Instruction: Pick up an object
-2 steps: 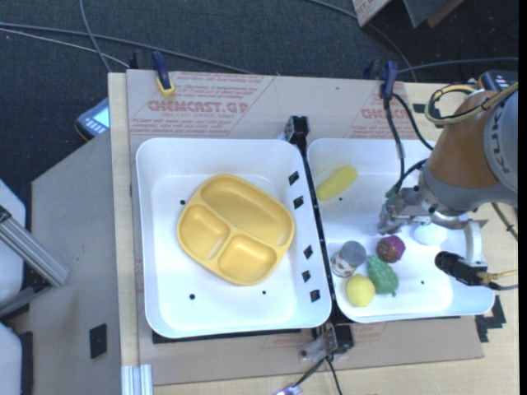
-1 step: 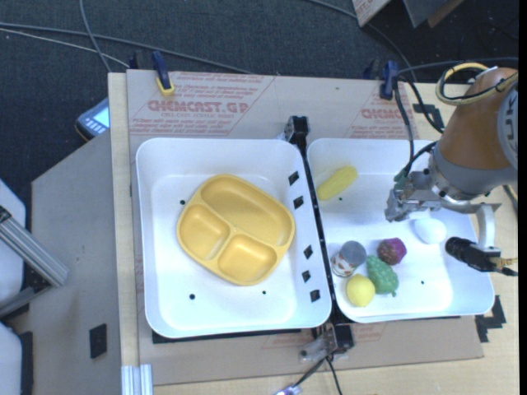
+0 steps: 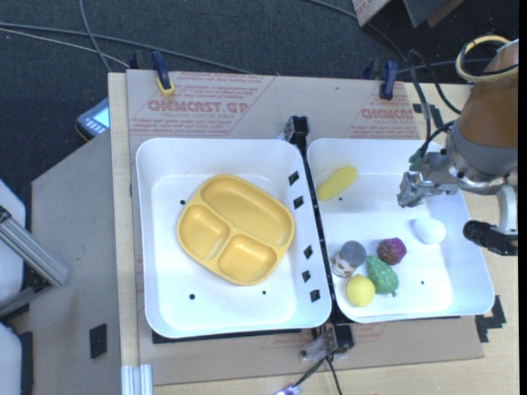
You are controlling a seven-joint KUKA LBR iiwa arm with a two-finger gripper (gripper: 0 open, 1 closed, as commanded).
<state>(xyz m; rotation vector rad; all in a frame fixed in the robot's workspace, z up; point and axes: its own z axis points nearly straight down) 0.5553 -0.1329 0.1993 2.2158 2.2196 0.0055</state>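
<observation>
- Two shallow white bins side by side on a bench: left bin (image 3: pixel 156 220), right bin (image 3: pixel 461 295), parted by a black divider strip (image 3: pixel 309 220).
- In the left bin, a yellow compartment plate (image 3: pixel 236 229) with three wells, lying flat near the middle.
- In the right bin, a yellow corn cob (image 3: pixel 337 183) near the divider at the far side, lying at a slant.
- Near the front of the right bin, a cluster: a grey round piece (image 3: pixel 350 255), a purple item (image 3: pixel 392 250), a green bumpy item (image 3: pixel 381 275) and a yellow lemon-like ball (image 3: pixel 360 290), all close together, some touching.
- A white egg-shaped object (image 3: pixel 428 230) apart from the cluster, toward the right side of the right bin.
- Grey arm with its orange band (image 3: pixel 494 109) reaching in from the right, over the right bin.
- Gripper (image 3: pixel 416 189) poised above the right bin's floor, just beyond the white egg-shaped object and well apart from the corn cob; nothing seen between the fingers, and opening too small and blurred to tell.
- Blue clamps (image 3: pixel 162 74) at the far edge of the cardboard sheet (image 3: pixel 214 105) under the bins; cables (image 3: pixel 90 23) across the dark floor beyond.
</observation>
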